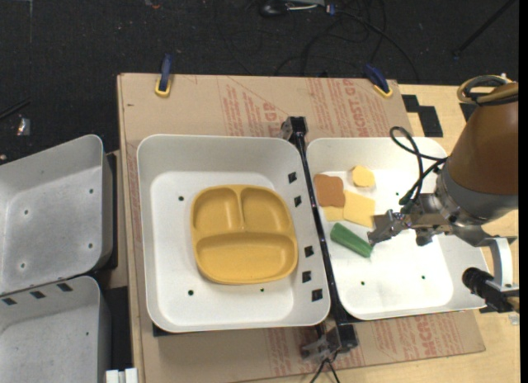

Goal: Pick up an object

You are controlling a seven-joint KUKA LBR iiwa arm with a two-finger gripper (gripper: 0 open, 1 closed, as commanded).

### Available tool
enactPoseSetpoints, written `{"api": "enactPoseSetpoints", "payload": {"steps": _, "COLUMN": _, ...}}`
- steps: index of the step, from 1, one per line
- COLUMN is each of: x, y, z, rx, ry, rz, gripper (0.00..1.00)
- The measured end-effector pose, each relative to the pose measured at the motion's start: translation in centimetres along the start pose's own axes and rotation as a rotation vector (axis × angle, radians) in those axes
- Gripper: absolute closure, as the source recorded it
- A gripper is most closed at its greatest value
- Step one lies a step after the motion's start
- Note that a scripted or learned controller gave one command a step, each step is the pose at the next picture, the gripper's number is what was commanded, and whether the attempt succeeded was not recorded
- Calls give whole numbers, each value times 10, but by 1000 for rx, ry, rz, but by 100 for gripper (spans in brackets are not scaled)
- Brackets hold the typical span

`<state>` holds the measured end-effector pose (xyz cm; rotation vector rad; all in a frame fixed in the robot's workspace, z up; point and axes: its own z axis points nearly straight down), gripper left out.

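In the right bin (396, 290) lie a green stick-shaped piece (351, 239), a pale yellow square slab (359, 207), a brown flat piece (330, 191) and a small yellow round piece (362, 177). My gripper (384, 228) hangs low over the bin, just right of the green piece and below the yellow slab, its dark fingers pointing left. Nothing is visibly held between them. The orange and grey wrist (487, 163) rises to the right.
The left bin (165, 290) holds a yellow divided plate (244, 234). A black divider strip (309, 208) runs between the bins. Cables loop above the wrist. White panels (49, 208) lie off the bench at the left.
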<state>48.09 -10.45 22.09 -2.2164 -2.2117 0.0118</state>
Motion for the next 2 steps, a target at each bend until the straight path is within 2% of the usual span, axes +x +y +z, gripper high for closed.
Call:
{"api": "enactPoseSetpoints", "payload": {"steps": 1, "x": 0, "y": 2, "z": -5, "rx": -12, "ry": -2, "rz": -3, "gripper": 0}}
{"api": "enactPoseSetpoints", "payload": {"steps": 2, "x": -2, "y": 0, "z": 59, "rx": -6, "ry": -1, "rz": 0, "gripper": 0}}
